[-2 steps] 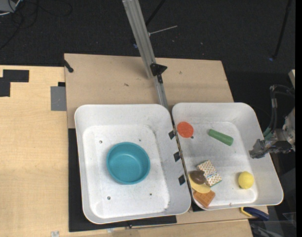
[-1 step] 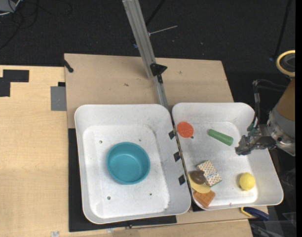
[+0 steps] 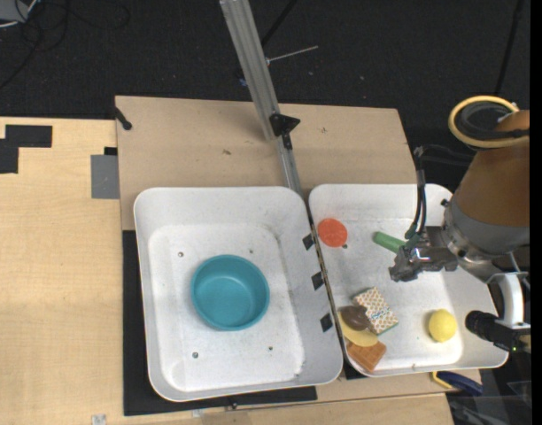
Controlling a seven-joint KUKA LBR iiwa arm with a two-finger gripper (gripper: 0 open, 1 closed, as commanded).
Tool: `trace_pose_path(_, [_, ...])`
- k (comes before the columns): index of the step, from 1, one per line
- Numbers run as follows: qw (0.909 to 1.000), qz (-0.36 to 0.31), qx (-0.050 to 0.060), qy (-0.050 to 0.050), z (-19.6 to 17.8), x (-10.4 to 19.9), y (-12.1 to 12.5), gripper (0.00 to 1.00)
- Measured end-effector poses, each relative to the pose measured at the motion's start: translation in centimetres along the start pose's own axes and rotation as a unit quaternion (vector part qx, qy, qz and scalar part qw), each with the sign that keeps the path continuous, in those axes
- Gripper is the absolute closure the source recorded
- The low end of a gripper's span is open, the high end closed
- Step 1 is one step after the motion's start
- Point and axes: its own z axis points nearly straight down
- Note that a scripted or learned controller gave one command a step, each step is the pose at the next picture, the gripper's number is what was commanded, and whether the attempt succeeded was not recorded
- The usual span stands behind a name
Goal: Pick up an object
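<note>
The right bin (image 3: 404, 204) holds an orange disc (image 3: 332, 233), a green stick-like piece (image 3: 388, 240), a checkered cracker-like block (image 3: 375, 309), a brown and yellow banana-like piece (image 3: 354, 322), an orange wedge (image 3: 367, 354) and a yellow ball (image 3: 442, 325). My gripper (image 3: 404, 268) hangs over the middle of this bin, just right of the green piece and above the checkered block. In the left bin (image 3: 165, 228) sits a teal bowl (image 3: 230, 291).
A slanted metal rail (image 3: 258, 69) rises behind the bins, ending at the divider between them. The arm's body (image 3: 492, 202) covers the right bin's right side. Bare wooden bench (image 3: 50, 264) lies to the left.
</note>
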Motion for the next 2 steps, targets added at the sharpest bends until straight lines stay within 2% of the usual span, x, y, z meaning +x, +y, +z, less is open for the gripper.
trace_pose_path(1, [1.0, 0.0, 0.0, 0.0, 0.9, 5.6, 0.5, 1.0])
trace_pose_path(2, [1.0, 0.0, -0.001, 0.0, -0.3, 10.5, 1.3, 1.0])
